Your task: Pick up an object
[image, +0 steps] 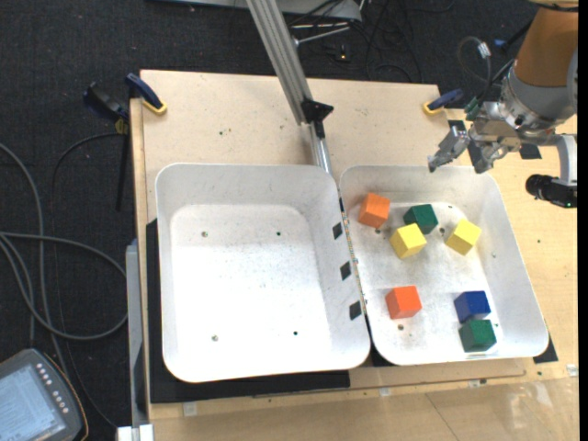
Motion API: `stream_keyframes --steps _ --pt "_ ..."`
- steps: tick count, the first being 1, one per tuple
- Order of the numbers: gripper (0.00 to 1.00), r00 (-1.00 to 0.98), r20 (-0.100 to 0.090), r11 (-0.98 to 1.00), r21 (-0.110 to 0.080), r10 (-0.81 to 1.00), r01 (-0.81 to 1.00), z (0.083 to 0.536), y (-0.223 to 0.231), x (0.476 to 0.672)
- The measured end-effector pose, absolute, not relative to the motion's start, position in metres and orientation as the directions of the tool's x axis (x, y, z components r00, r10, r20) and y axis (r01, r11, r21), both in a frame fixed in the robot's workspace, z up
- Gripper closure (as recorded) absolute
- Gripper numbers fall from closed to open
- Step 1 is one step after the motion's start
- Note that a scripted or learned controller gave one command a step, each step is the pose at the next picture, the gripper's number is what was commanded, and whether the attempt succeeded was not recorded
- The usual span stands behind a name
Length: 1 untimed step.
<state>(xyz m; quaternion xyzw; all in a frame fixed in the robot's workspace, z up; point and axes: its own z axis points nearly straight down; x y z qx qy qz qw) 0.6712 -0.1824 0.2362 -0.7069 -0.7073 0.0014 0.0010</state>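
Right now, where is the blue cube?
In the camera view, the blue cube sits in the right bin, near its lower right corner, touching the dark green cube just below it.

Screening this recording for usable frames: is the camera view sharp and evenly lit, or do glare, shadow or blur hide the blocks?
Camera view: lighting is soft and even, with short shadows under the blocks; the right bin shows no glare hiding them; the orange block and blue block have crisp edges; the hand near the bin's far rim looks slightly blurred; the floor surround is dark.
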Motion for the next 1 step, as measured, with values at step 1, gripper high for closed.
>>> stream_keyframes --steps 1 --pt "0.0 -0.003 0.0 0.003 -0.004 1.0 1.0 0.1906 -0.1755 0.6718"
